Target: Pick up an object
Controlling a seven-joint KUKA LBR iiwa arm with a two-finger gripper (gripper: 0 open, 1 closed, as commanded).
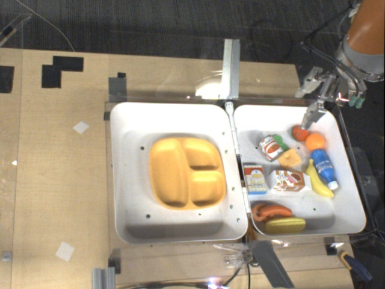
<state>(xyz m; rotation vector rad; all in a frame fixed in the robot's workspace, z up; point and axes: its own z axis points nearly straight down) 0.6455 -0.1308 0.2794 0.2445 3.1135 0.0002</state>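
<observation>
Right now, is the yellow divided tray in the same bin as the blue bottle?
No. The yellow tray lies in the left bin, while the blue bottle lies in the right bin.

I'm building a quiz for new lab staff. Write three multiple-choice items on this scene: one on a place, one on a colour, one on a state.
1. Where does the yellow tray lie?
A. left bin
B. right bin
C. on the bench

2. What colour is the bottle beside the banana?
A. green
B. blue
C. black

3. How does the pincer stand?
A. resting on the tray
B. outside both bins
C. above the right bin, near the orange ball

Key: 1 A, the tray sits in the middle of the left bin. 2 B, its body is blue. 3 C, its tip hangs over the bin's far corner.
</observation>
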